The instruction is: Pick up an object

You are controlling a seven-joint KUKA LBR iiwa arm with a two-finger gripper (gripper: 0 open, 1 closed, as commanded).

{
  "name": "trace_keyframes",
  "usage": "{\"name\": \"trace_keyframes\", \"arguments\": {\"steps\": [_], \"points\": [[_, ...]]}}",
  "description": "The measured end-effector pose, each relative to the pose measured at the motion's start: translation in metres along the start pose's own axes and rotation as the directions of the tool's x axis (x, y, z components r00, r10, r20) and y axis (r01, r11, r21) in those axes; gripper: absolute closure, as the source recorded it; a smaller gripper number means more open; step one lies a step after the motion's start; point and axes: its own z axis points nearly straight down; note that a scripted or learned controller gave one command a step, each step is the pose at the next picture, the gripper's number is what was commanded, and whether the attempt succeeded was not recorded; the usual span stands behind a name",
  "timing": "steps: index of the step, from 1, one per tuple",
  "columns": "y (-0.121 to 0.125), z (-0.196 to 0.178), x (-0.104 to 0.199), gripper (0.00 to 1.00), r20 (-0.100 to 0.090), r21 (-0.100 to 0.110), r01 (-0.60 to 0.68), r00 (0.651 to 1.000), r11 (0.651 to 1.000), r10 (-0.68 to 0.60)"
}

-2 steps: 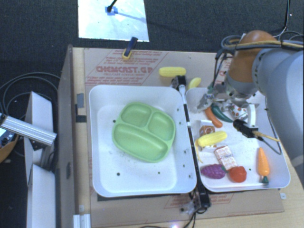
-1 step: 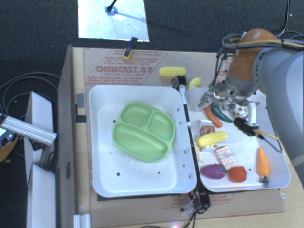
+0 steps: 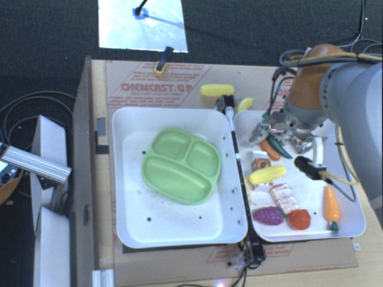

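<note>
Bench is topped with printed cardboard, with two white bins side by side on it. The grey arm comes in from the right, orange band above the wrist, and reaches over the far end of the right bin.

Left bin holds one thing: a green divided plate, roughly centred and sitting flat.

Right bin holds all the toy food. Biggest to smallest:
- corn cob, near the left wall, lying crosswise
- carrot, by the right wall, green end toward the near edge
- pink-and-white box, just below the corn
- purple grapes, near-left corner
- red tomato, just right of the grapes
- orange-and-green pepper, far end, tilted
- small brown-and-white piece, touching the far side of the corn

Gripper is low over the far-left part of the right bin, right above the pepper. The wrist hardware blocks the view there, so I can't tell whether it's open or closed, or whether it has the pepper.

Outside the bins, a banana rests just past the right bin's far rim, and a yellow block lies on the cardboard beside it.
</note>
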Motion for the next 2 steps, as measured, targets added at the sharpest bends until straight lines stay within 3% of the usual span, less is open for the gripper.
{"name": "trace_keyframes", "arguments": {"steps": [1,2], "points": [[0.002,-0.001,-0.012,0.00,0.000,-0.004,0.000,1.000,1.000,0.000],[0.021,-0.001,-0.014,0.00,0.000,-0.006,0.004,1.000,1.000,-0.004]]}}
